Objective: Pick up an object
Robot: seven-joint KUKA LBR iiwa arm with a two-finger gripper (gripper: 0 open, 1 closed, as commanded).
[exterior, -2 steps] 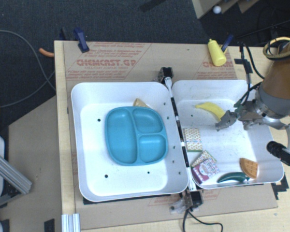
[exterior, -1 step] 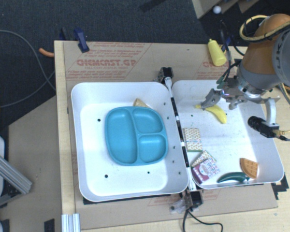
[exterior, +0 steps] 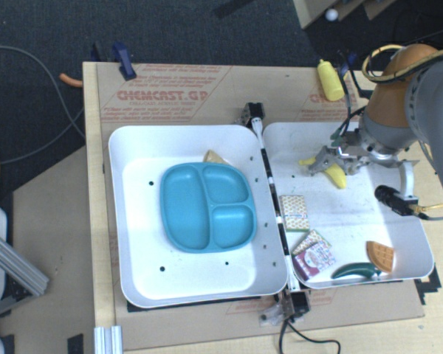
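**Camera view: gripper low over a yellow object in the right bin**

Camera view, starting at the bottom of the frame: two shallow white plastic bins sit side by side, the left bin [exterior: 133,271] and the right bin [exterior: 421,260]. Along the right bin's lower edge lie one green curved plastic piece [exterior: 356,272] and, touching it, one tan waffle-patterned wedge [exterior: 381,256]. Left of those lie two small printed packets: a colourful one [exterior: 313,255] at lower centre-right and a pale patterned one [exterior: 294,212] just above it.

One blue plastic divided plate [exterior: 207,204] with three compartments fills the middle of the left bin; one tan scrap [exterior: 213,156] peeks out beyond its far rim.

Further up in the right bin, one yellow banana-shaped toy [exterior: 332,172] lies beneath the two-finger gripper [exterior: 335,161]. Whether its fingers are apart or together I cannot tell. The grey arm [exterior: 421,109] reaches in from the upper right, wrist bent downward, orange band above.

One yellow bottle-shaped object [exterior: 329,81] lies on the brown cardboard-covered bench [exterior: 170,94] at upper right.
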